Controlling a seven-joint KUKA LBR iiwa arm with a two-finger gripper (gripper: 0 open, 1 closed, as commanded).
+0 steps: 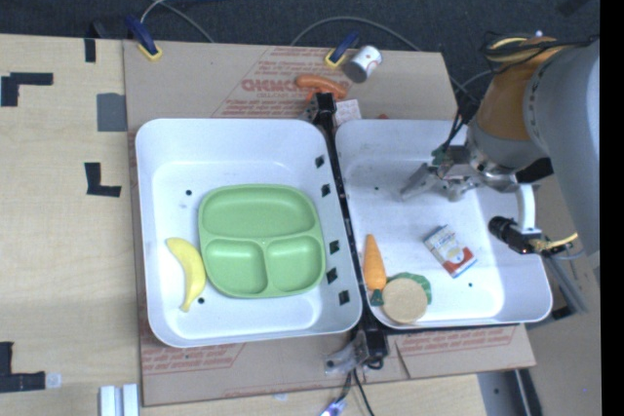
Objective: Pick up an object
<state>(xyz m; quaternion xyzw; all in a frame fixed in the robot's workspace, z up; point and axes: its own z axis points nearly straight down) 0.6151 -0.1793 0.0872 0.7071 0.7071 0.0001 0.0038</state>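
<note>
small carton [450,250] – lies flat and tilted on the floor of the right bin [390,151], toward that bin's right wall, untouched. carrot [374,262] lies lengthwise against the right bin's left wall, tip away from the near rim. round sandwich [406,297] (green leaf showing at its edge) sits at the right bin's near rim, just beside the carrot's lower end. gripper [417,185] hovers in the upper part of the right bin, pointing left, well apart from the carton and with nothing between its fingers; whether they are apart or together cannot be told at this angle. left bin [161,146] adjoins the right bin's left wall – it holds a green divided plate [261,241] and a banana [188,272] on the plate's far side from the right bin.
</note>
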